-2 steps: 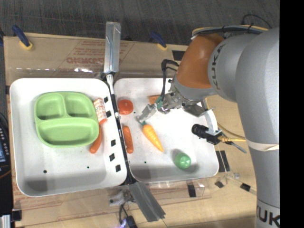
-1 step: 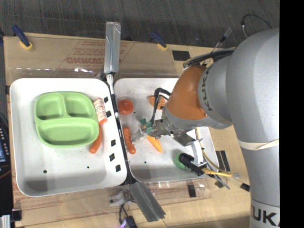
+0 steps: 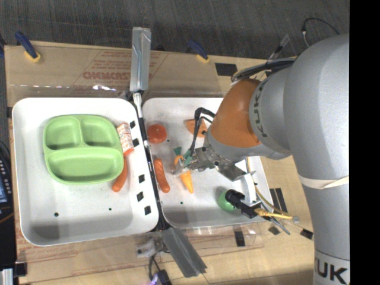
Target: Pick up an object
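My gripper [image 3: 187, 162] is low in the right bin [image 3: 178, 218], near its middle. Just below it lies a small orange carrot [image 3: 187, 182]. A tiny orange and green piece [image 3: 178, 158] sits at its left side. Further left in this bin I see a red tomato [image 3: 157, 133] and an orange-red sausage [image 3: 161, 176]. An orange piece [image 3: 192, 125] lies at the back, partly under the arm. A green round object [image 3: 225, 200] rests at the front right. The arm's orange band [image 3: 237, 120] covers the bin's right part.
The left bin [image 3: 35, 218] holds a green divided tray [image 3: 83, 149], a small red and white labelled packet [image 3: 124, 137] and an orange sausage-like piece [image 3: 120, 180]. A black-marked divider [image 3: 144, 177] separates the bins. Cables [image 3: 270, 212] trail at the right bin's front right.
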You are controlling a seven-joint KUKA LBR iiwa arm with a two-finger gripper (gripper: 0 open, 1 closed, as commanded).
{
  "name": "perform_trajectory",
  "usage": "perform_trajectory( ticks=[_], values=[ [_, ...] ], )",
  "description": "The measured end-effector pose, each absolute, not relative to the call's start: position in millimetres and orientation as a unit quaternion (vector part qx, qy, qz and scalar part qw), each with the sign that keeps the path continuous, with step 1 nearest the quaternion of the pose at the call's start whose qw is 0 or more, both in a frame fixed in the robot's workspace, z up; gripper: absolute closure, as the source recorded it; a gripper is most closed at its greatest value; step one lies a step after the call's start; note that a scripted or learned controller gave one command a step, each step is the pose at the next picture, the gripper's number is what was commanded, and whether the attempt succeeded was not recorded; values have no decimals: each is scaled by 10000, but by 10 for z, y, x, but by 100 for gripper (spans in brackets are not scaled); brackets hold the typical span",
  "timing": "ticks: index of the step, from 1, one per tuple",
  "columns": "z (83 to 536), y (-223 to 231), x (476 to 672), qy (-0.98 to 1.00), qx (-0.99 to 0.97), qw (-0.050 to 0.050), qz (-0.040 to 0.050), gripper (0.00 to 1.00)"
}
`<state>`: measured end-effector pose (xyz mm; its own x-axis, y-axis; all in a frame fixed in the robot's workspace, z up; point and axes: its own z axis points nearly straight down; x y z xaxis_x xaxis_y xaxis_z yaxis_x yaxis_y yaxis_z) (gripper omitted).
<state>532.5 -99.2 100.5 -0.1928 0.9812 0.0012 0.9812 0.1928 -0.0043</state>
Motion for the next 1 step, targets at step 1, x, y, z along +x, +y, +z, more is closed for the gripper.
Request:
perform_trajectory(
  ticks=[1],
  values=[
    [1924,-640,5956,-7402,-6724,4,1,100]
  ],
)
